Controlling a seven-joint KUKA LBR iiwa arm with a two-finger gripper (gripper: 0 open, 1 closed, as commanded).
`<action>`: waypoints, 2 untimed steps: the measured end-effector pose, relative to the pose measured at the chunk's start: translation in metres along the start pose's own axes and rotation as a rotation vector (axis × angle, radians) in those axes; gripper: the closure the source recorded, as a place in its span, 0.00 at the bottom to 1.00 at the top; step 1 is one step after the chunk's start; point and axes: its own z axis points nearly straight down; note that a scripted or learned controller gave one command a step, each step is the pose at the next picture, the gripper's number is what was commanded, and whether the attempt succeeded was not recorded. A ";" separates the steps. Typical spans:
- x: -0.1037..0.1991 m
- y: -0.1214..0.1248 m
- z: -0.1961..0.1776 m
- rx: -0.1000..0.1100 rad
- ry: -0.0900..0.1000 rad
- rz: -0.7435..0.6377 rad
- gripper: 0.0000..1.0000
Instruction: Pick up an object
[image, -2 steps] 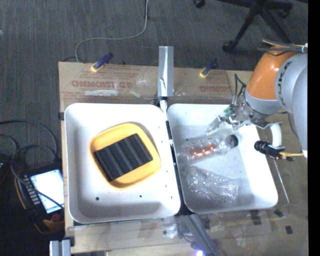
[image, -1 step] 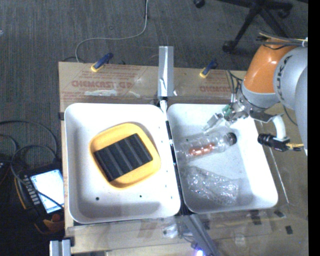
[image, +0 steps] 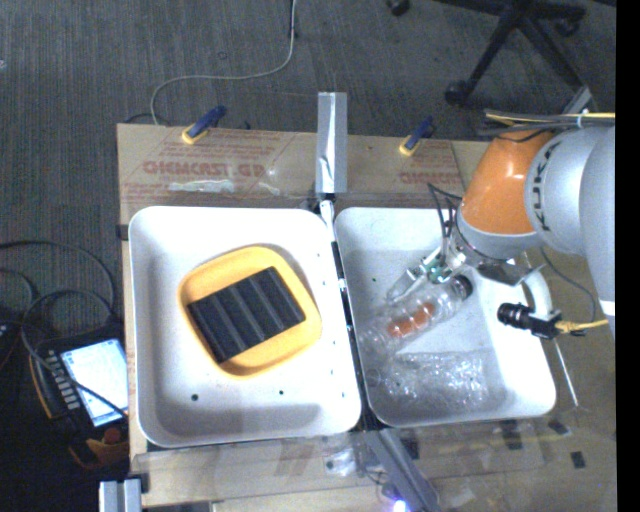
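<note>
A yellow tray-like object with a black ridged insert (image: 250, 308) lies tilted in the left bin (image: 160, 400). In the right bin (image: 520, 390) lies a clear plastic bottle with orange pieces inside (image: 420, 312). A crinkled clear plastic bag (image: 435, 375) sits in front of it. My gripper (image: 436, 266) is lowered into the right bin, right at the upper end of the clear bottle. The wrist hides its tip.
The grey arm with its orange band (image: 510, 190) covers the right bin's back right corner. A black cable plug (image: 515, 316) hangs over that bin's right side. A metal divider (image: 330, 150) stands between the bins at the back.
</note>
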 end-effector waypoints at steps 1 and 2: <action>0.003 -0.060 -0.001 -0.004 -0.002 -0.089 0.00; -0.030 -0.062 -0.032 0.009 0.009 0.112 0.00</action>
